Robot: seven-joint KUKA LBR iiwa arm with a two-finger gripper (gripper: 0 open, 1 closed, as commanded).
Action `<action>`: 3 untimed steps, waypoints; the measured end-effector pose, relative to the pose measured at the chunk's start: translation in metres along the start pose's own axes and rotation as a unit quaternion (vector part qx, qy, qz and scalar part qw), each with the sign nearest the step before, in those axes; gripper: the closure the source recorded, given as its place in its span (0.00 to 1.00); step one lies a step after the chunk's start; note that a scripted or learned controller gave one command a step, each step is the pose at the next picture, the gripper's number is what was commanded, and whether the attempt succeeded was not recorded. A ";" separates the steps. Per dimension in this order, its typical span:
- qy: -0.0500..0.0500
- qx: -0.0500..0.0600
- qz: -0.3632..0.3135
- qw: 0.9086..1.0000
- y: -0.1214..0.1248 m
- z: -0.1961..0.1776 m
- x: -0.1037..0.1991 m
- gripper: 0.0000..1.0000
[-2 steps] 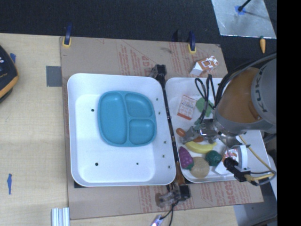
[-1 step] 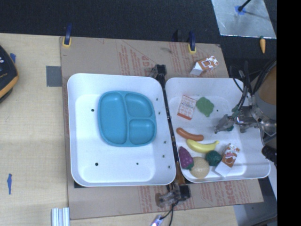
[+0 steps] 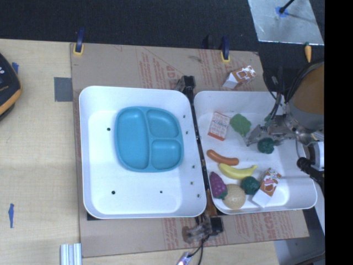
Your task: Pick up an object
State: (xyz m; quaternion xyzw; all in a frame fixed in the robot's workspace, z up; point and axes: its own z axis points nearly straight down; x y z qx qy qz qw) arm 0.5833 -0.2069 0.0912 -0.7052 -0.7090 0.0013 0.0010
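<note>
The round tan toy ball (image 3: pixel 234 196) sits at the near end of the right bin (image 3: pixel 298 200), while the gripper (image 3: pixel 259 137) stands spread beside a dark green toy (image 3: pixel 266 145) that might roll away if bumped.

Arm (image 3: pixel 309 95) cut off at right edge. Yellow-black device (image 3: pixel 7 88) cut by left edge. Tool (image 3: pixel 263 137) fingers too blurred to read.
</note>
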 end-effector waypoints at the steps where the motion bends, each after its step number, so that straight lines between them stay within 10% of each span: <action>1: -0.001 0.000 -0.001 1.000 0.000 -0.011 -0.001 1.00; 2: 0.000 0.000 0.000 1.000 0.044 -0.001 0.060 1.00; 3: 0.001 -0.001 0.000 1.000 0.074 -0.102 0.123 1.00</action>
